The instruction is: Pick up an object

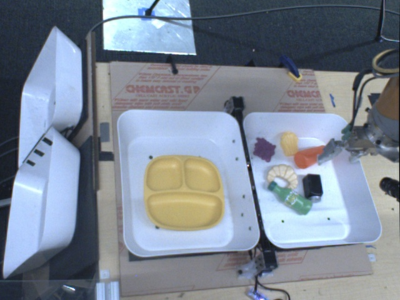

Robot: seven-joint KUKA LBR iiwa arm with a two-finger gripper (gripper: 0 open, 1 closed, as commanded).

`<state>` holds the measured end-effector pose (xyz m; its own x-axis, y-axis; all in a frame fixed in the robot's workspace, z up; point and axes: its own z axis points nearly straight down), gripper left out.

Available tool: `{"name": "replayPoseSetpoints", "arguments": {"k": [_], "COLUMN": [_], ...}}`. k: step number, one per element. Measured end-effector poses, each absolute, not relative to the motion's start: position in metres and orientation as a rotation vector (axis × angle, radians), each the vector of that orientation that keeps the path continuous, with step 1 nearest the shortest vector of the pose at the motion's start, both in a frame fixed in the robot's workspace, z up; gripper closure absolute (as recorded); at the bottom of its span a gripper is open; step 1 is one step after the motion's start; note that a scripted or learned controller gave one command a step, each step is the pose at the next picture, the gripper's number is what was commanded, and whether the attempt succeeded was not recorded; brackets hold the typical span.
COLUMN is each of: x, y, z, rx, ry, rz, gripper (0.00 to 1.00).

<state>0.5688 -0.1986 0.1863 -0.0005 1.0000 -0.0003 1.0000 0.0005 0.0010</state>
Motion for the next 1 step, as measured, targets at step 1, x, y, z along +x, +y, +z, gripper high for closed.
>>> {"name": "replayPoseSetpoints", "arguments": {"k": [1], "x": [0.6162], "y": [-0.1711], "z": [0.2156], "rx": [2.215], "ry": [2.224], "rz": [0.003], "gripper": [0.00]}}
